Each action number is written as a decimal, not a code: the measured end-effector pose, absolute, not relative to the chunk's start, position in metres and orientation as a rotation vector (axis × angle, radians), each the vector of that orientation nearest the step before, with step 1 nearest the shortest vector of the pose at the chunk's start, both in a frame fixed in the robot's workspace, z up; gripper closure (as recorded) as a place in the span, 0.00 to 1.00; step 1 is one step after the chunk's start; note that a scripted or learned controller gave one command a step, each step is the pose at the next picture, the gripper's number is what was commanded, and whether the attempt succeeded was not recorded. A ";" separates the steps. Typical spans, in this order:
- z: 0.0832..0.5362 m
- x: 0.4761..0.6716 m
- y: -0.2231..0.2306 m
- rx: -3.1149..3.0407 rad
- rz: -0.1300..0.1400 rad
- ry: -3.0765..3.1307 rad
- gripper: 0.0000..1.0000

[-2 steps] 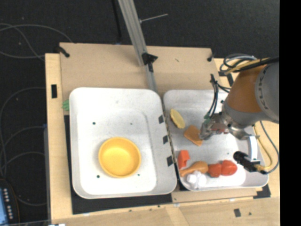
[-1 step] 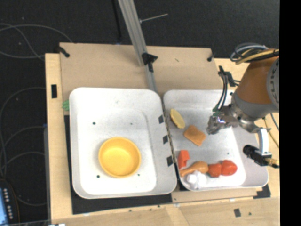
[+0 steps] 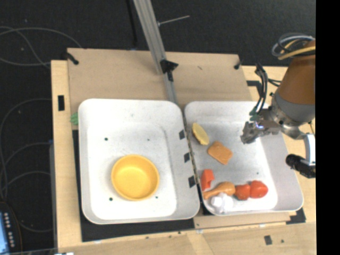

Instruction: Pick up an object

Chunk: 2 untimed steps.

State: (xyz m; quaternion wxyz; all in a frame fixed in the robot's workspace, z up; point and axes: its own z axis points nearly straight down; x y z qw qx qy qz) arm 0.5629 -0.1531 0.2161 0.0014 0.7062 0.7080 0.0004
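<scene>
The claw (image 3: pixel 249 135), grip state unclear, hovers right of the orange block (image 3: pixel 220 153).

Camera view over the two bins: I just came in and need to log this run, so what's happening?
A grey KUKA arm reaches in from the right, its gripper hovering over the right bin, near an orange block and a yellow wedge. Nothing shows in its grasp. More small items cluster at that bin's near edge. The left bin holds a yellow bowl.
</scene>
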 end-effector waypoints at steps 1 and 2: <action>0.215 0.563 -0.103 2.214 0.002 2.228 1.00; 0.213 0.564 -0.053 2.214 0.002 2.231 1.00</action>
